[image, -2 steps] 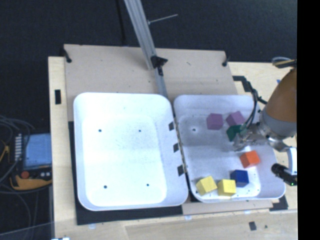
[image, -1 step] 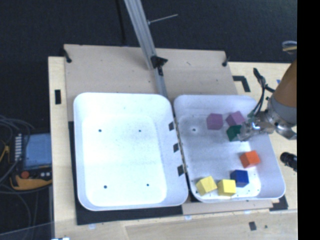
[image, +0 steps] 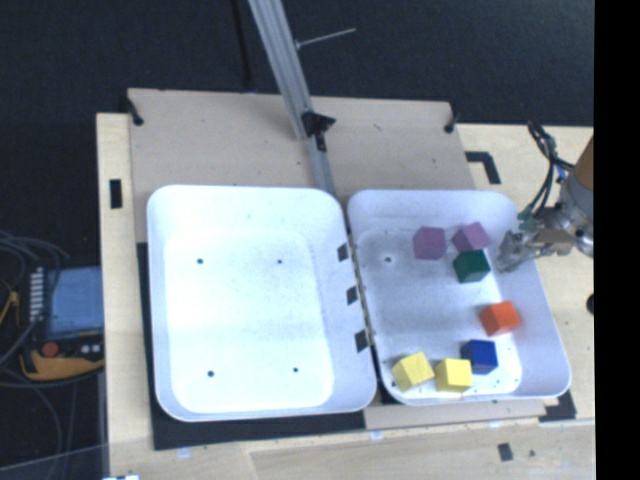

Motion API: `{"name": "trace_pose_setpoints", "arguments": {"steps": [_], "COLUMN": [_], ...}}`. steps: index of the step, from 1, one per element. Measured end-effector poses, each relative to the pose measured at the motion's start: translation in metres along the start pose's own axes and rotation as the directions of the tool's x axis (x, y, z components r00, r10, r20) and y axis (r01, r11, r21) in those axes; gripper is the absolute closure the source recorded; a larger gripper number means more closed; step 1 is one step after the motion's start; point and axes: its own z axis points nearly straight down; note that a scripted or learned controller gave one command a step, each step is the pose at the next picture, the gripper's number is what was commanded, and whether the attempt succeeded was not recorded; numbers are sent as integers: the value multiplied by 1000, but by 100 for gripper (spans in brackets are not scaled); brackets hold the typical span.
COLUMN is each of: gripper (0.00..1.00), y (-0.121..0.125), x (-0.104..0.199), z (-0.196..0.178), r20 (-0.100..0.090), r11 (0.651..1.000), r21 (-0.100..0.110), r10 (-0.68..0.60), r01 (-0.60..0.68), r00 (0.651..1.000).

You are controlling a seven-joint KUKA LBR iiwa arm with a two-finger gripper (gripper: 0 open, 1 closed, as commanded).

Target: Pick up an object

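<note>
My pincer (image: 508,251) hangs beside the green cube (image: 471,265), grip unreadable from here, so I should centre over it, clear of the purple cubes (image: 470,236).

Even overhead light — soft, grainy

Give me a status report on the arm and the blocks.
Gripper at right bin's right rim, nothing held. Green block nearest, beside two purple blocks. Path clear.
</note>
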Motion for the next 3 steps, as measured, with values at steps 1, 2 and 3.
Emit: {"name": "trace_pose_setpoints", "arguments": {"steps": [1,2,3], "gripper": [100,100,100], "y": [1,5,0], "x": [-2,41,96], "z": [-12,-12,-2], "r20": [-2,-4,-4], "r11": [1000,1000,1000], "r21": [4,6,7], "r10": [-1,-4,-4], "r01": [1,4,4], "r00": [1000,1000,1000]}}
